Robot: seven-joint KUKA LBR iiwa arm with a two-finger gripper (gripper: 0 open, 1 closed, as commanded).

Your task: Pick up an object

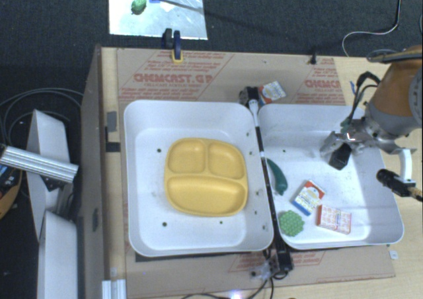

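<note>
Gripper [339, 152] apparently well apart from small carton [308, 197]

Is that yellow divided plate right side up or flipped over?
Right side up. The yellow plate lies flat in the left bin, and its three hollow sections face upward.

The grey arm [396, 102] comes in from the right, its orange band sitting just above the wrist. The wrist bends downward and leftward, carrying the gripper [338, 153] low, its dark tip pointing down and left.
</note>
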